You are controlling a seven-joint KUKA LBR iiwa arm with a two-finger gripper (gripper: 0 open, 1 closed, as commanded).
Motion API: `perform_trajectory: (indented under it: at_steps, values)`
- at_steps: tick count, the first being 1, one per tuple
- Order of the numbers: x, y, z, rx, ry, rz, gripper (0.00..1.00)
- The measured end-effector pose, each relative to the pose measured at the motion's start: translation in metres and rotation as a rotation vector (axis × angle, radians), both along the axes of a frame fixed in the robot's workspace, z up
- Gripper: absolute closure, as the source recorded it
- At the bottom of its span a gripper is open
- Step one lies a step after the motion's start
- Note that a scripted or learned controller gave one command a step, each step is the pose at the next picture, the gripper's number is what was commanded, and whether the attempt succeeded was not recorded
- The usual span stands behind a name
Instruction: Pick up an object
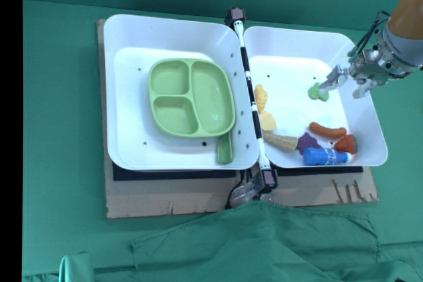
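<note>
Patience would serve here: the claw [346, 81] hangs with its fingers spread apart over the right bin [370, 142], one tip just beside a small green toy [318, 92] near the bin's right wall. I'd centre over that toy before closing. Other toy foods lie lower down, a sausage [327, 130] and blue bottle [325, 156] among them. Green cloth covers the counter [59, 109]; the left bin [125, 43] holds a divided green plate [192, 97].

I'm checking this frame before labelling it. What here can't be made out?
- Arm: cut off by the camera view's right edge above the orange band.
- Hand: too small and blurred to tell whether it touches the green toy.
- Purple toy: partly hidden behind the blue bottle; too small to identify.
</note>
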State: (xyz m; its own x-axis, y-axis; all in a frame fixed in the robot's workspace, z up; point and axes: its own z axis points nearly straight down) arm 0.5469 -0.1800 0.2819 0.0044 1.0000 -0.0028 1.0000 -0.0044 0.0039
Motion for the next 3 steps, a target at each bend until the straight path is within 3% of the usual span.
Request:
perform_trajectory:
  at_steps: [1, 2, 3]
  values:
    - [0.048, -0.007, -0.091, 0.001, 0.006, 0.002, 0.00]
    - [0.044, -0.008, -0.096, -0.002, -0.008, 0.002, 0.00]
    - [0.001, -0.009, -0.095, -0.006, -0.018, 0.000, 0.00]
